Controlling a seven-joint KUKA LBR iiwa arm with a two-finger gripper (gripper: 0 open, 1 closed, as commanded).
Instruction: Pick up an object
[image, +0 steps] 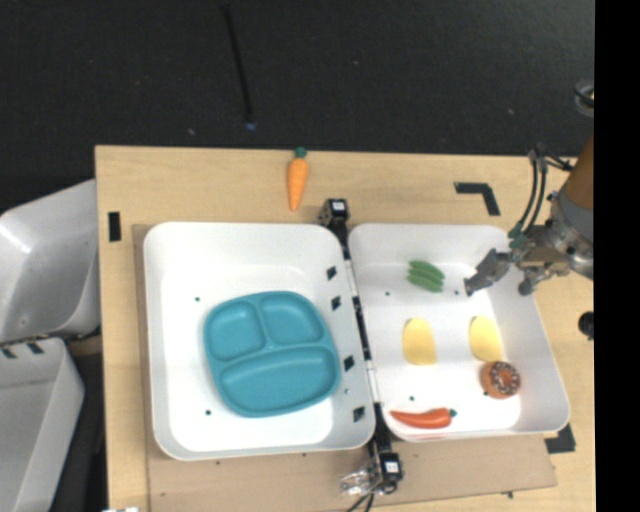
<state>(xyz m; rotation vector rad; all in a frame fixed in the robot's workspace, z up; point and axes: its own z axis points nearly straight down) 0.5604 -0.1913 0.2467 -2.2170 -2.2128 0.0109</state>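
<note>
The right bin (540, 330) holds a green pepper-like toy (426, 275), two yellow pieces (420, 341) (486, 338), a brown sprinkled donut (500, 378) and a red chili (422, 418). My gripper (505, 279) hovers over the bin's upper right part, right of the green toy and above the right yellow piece. Its two dark fingers (484, 274) stand apart, open, with nothing between them.
The left bin (170, 300) holds a blue divided plate (270, 352). An orange carrot (297, 180) lies on the wooden bench behind the bins. Black clips (334, 211) sit along the seam between the bins. A white object (40, 270) stands off the bench's left side.
</note>
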